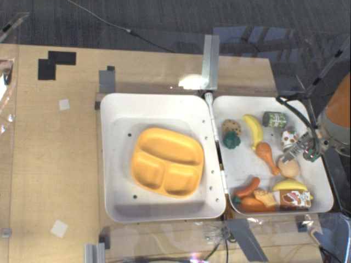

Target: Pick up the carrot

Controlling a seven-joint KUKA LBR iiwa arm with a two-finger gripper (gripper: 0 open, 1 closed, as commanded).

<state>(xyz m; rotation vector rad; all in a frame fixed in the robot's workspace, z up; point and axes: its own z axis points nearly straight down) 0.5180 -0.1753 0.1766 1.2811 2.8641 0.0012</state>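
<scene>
The carrot (251, 204), orange with a small green end, lies in the front left corner of the right bin (327, 181). It is pressed between a red sausage (247, 188) and a juice box (289, 199). My gripper (299, 148) hangs over the right side of that bin, above a beige round item (289, 169) and beside a red-and-white piece (287, 138). It is well to the right of and behind the carrot, and nothing of the carrot is at the gripper.
The right bin also holds a banana (253, 130), a drumstick (266, 156), a cookie (231, 127), a green broccoli piece (232, 141), a green can (274, 119) and a yellow piece (289, 186). A yellow divided plate (167, 160) lies in the left bin (118, 147).
</scene>
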